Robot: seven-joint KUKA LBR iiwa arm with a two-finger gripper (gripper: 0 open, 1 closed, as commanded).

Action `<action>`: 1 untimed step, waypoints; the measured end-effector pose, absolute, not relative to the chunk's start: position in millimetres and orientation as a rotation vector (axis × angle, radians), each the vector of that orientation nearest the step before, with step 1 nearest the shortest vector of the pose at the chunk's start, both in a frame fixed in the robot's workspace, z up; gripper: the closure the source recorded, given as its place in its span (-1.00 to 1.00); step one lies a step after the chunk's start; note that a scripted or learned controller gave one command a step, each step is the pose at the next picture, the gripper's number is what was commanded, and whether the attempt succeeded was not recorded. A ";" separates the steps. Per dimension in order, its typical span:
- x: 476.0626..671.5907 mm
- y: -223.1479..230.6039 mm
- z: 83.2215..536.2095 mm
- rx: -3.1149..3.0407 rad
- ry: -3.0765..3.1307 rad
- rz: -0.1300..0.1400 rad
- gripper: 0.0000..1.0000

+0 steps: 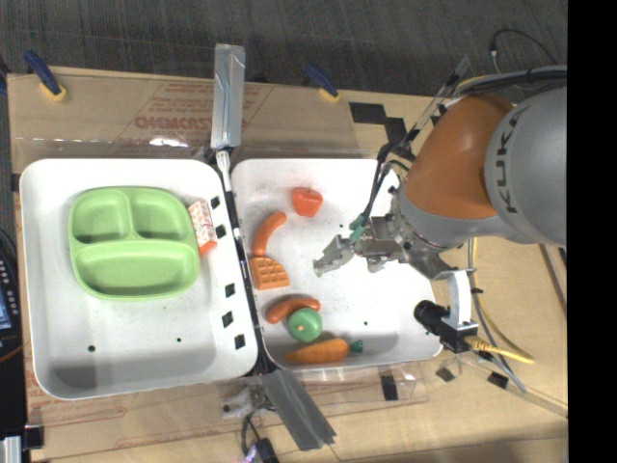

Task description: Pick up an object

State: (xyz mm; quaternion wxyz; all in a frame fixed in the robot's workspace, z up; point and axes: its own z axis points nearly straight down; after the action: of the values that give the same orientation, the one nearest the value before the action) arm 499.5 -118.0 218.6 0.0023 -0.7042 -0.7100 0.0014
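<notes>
Currently: claw low over right bin, holding nothing visible

Right bin (405, 350) holds the toy food. Tomato (307, 202) near the top middle. Sausage (267, 232) just left and below it, tilted. Waffle piece (269, 273) right under the sausage, close to the divider. Second sausage (291, 307) lower down, touching a green apple (307, 326). Carrot (319, 352) along the bottom wall, just below the apple.

Claw (333, 257) sits over bare bin floor, mid-bin, right of the waffle piece and apart from it. Fingers look spread a little, nothing between them. Grey arm (463, 177) with orange band comes in from the right.

Left bin (48, 355) has a green divided tray (135, 239); a small red-and-white packet (201, 225) lies at the tray's right edge. Both bins rest on the tabletop (289, 99).
</notes>
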 end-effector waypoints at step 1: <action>517.4 -104.9 91.6 -2.148 -2.290 0.001 -1.00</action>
State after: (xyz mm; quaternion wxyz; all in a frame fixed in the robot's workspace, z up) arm 517.4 -104.9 91.6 0.0008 -0.6842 -0.7293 0.0003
